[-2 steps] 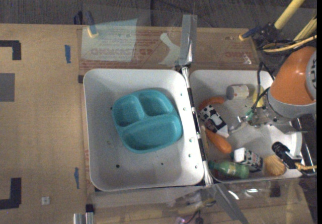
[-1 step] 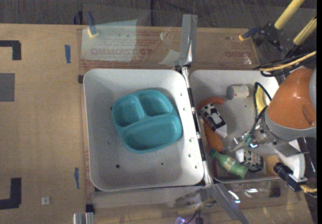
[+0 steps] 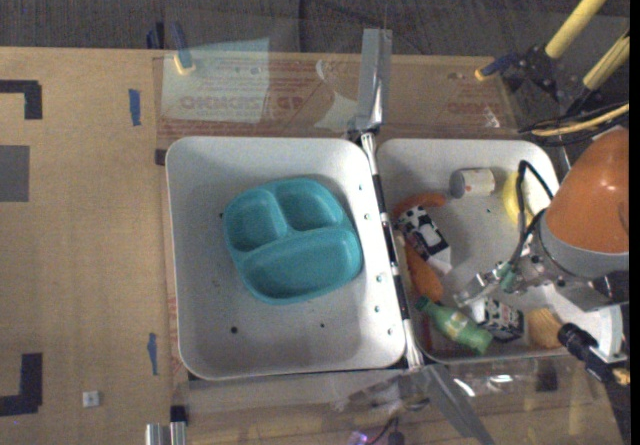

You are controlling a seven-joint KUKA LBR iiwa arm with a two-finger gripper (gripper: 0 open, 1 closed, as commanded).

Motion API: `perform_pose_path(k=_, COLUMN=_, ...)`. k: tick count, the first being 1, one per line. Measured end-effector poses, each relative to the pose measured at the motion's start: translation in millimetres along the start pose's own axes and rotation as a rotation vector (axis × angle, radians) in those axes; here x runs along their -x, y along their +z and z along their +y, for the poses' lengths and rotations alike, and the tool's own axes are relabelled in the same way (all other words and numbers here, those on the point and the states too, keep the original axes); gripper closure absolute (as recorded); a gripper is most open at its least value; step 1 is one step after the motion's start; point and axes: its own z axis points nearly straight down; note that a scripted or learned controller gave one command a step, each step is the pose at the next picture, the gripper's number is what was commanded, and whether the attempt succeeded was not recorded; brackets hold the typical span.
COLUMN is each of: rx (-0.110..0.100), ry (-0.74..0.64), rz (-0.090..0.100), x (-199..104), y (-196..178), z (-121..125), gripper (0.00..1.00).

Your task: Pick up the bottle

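While the arm (image 3: 590, 218) reaches in from three o'clock over the right bin (image 3: 440, 155), the contents stand as follows.

Item 1, the bottle (image 3: 455, 324): green, lying on its side on the bin floor near the bin's six o'clock wall, close to the divider between the two bins. Long axis runs roughly from ten o'clock to four o'clock, narrow neck end toward ten.

Item 2, the gripper (image 3: 492, 282): poised just beside the bottle, up and toward one or two o'clock from its body. Nothing is seen between the fingers; how far they stand apart cannot be told at this slant.

Governing relation: bottle lies toward seven or eight o'clock from the gripper, near but seemingly not touching. By judgement, the coming move is a short shift that way and down, fingers set across the long axis.

Item 3, neighbours: orange object (image 3: 427, 273), black-and-white carton (image 3: 424, 233), small grey cylinder (image 3: 471, 181), and a tan object (image 3: 545, 326) toward three o'clock from the bottle.

Item 4, left bin (image 3: 200, 263): holds a teal divided plate (image 3: 291, 239).
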Motion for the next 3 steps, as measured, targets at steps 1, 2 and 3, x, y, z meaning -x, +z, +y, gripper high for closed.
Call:
perform_pose_path(k=1, rx=-0.002, ry=0.081, rz=0.001, x=-76, y=-72, z=22, gripper=0.0)
perform_pose_path(k=2, rx=-0.003, ry=0.071, rz=0.002, x=-26, y=-5, z=6, gripper=0.0)
perform_pose_path(k=3, rx=-0.001, ry=0.166, rz=-0.001, x=19, y=-11, z=-6, gripper=0.0)
